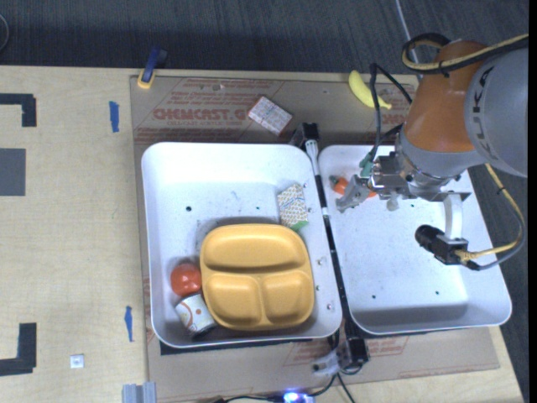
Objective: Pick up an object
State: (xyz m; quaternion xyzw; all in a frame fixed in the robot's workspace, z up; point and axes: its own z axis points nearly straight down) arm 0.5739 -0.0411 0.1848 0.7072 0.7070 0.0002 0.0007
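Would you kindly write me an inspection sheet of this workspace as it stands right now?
Surface: two white bins, left bin and right bin, on cardboard over a wooden bench.
Job's things: yellow divided tray, red ball, small cup and patterned packet in left bin; small orange item in right bin.
Clutter: patterned card and yellow object behind the bins.
Grippers: gripper over right bin, near the orange item.
Cables: yellow-black cable along the arm.
Surroundings: dark carpet.
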